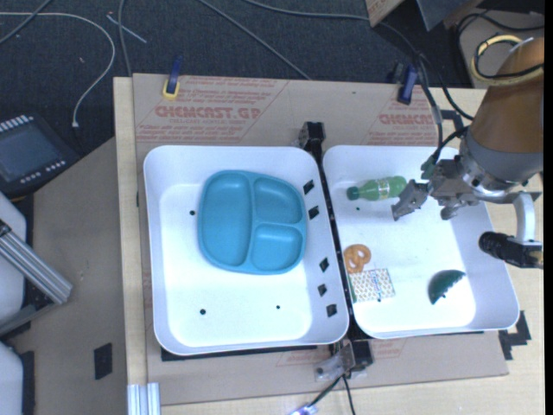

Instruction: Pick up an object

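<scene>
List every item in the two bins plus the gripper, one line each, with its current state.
Blue divided plate: flat, right side up, left bin.
Green bottle: lying on its side, right bin.
Pretzel: lying flat, right bin.
Speckled packet: flat, just below the pretzel.
Dark green piece: resting on bin floor.
Gripper: fingers spread, holding nothing.

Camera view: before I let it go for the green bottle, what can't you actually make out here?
- Gripper: fingers spread with nothing between them; its height above the right bin is unreadable from this overhead slant.
- Green bottle: label too small to read.
- Patterned packet: print too small.
- Dark green piece: shape unclear.
- Arm: cut off by the right edge.
</scene>
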`<act>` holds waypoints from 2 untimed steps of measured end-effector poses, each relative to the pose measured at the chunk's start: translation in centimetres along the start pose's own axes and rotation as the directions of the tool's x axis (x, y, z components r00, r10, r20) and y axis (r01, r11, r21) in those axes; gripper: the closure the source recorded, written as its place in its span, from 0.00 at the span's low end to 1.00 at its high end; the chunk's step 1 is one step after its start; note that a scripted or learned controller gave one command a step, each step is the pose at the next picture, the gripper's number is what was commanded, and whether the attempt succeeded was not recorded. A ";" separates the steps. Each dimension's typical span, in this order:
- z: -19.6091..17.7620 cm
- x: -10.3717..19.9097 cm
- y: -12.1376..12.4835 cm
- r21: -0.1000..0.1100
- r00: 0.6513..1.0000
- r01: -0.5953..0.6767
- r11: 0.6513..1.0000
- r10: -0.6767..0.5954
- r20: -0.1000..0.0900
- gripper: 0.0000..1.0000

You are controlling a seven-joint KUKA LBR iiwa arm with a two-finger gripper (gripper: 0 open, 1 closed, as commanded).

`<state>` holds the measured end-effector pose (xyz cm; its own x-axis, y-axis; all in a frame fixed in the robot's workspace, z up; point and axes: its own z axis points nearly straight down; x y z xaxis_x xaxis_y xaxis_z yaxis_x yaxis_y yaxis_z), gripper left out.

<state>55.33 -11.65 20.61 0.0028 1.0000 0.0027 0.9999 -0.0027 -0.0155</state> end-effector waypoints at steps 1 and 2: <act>-0.7 0.0 0.3 -0.014 1.000 0.003 1.000 -0.003 0.002 0.00; 5.6 0.1 0.4 -0.008 1.000 0.003 1.000 -0.003 0.000 0.00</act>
<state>55.61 -11.51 15.00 0.0001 1.0000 0.0025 1.0000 -0.0001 -0.0077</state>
